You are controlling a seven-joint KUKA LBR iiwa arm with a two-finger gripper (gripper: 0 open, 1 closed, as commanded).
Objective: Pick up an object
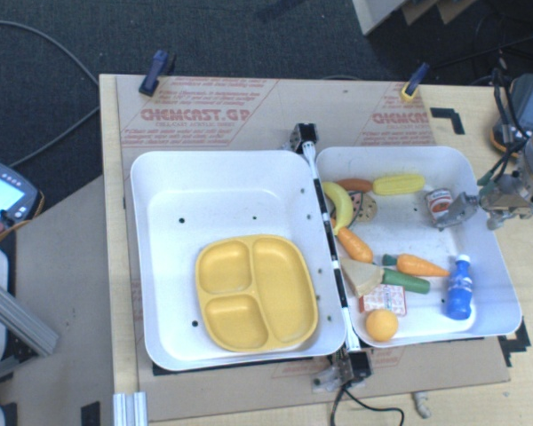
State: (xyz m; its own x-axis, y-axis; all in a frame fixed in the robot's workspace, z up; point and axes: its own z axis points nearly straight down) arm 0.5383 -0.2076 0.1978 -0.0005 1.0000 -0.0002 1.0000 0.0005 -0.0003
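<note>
Crowded along the right white plastic bin's (490,238) left wall: curved yellow banana (340,204), orange carrot (354,245), round orange fruit (382,325). Open floor mid-bin, between small red-and-white can (439,202) and upright blue plastic bottle (459,288).

Glossy white plastic bins (151,185), a matt yellow plastic tray (256,291), rough brown cardboard bench (249,114).

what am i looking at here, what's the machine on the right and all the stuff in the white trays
One camera looks down at a slant on a bench with two white bins. The left bin holds a yellow divided plate. The right bin holds toy food: a banana, corn, carrots, an orange, a blue bottle and a small can. The machine at the right edge is a robot arm; its pincer sits beside the can. Whether it grips anything is unclear.
</note>
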